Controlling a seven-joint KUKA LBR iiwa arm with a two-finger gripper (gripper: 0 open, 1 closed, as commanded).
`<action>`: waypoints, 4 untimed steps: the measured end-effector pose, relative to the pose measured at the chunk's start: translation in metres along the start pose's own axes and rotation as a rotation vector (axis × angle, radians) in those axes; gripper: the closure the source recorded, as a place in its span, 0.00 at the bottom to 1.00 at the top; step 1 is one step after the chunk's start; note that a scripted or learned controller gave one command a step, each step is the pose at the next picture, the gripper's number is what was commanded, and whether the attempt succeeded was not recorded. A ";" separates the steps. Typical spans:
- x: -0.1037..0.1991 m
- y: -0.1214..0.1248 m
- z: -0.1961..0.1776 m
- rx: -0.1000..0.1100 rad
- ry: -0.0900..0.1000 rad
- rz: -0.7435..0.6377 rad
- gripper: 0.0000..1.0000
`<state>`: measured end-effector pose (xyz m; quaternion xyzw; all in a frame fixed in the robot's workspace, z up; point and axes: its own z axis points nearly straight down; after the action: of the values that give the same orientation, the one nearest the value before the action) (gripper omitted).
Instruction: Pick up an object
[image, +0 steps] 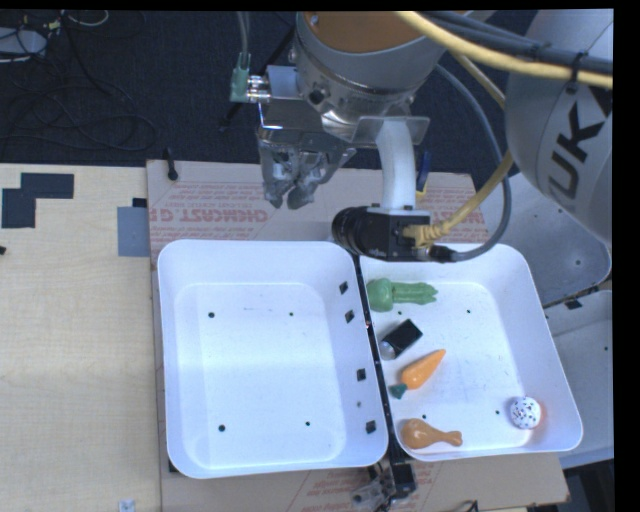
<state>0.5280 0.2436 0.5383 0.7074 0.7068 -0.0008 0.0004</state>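
The arm looms nearest; its gripper hangs above the cardboard behind the bins (grip state I cannot tell); the carrot lies in the right bin.

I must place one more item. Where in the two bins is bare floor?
The left bin has bare floor wall to wall. In the right bin, the middle is bare, right of the carrot and above the white ball. The divider side is crowded.

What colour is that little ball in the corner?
White with dark speckles, the ball in the camera view.
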 end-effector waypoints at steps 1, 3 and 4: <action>-0.001 -0.055 0.051 0.010 -0.003 -0.004 1.00; 0.000 0.003 0.012 -0.001 0.000 0.000 1.00; 0.000 0.002 0.001 0.003 0.000 -0.003 1.00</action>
<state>0.5298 0.2441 0.5374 0.7062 0.7080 -0.0017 -0.0005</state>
